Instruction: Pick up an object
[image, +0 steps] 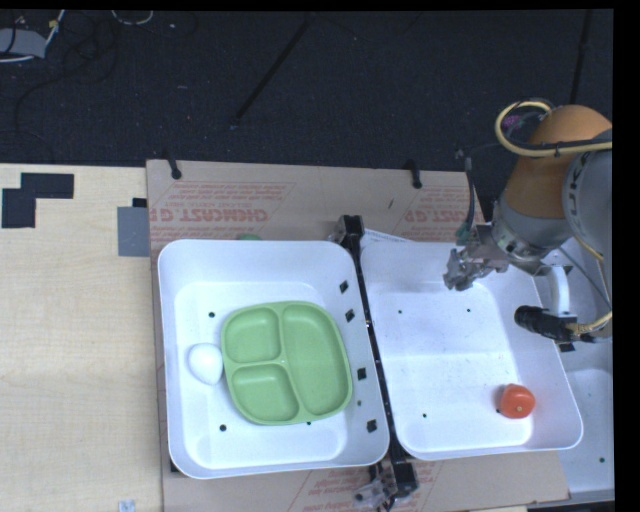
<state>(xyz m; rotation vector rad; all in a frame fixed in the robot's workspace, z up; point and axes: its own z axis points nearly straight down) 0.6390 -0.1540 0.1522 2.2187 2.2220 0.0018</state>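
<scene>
A small red-orange ball-like object (516, 401) lies near the front right corner of the right bin (440, 420). A green three-compartment plate (286, 361) rests in the left bin (190, 290), and a white egg-shaped object (205, 363) sits against the plate's left side. My gripper (460, 275) hangs over the back of the right bin, well behind the red object, with nothing visible between its fingers.
A black divider (362, 340) runs between the two bins. The grey arm with its orange band (560, 150) enters from the right, and a black cable fitting (545, 322) sits by the right bin's right rim. Cardboard (300, 200) lies behind the bins.
</scene>
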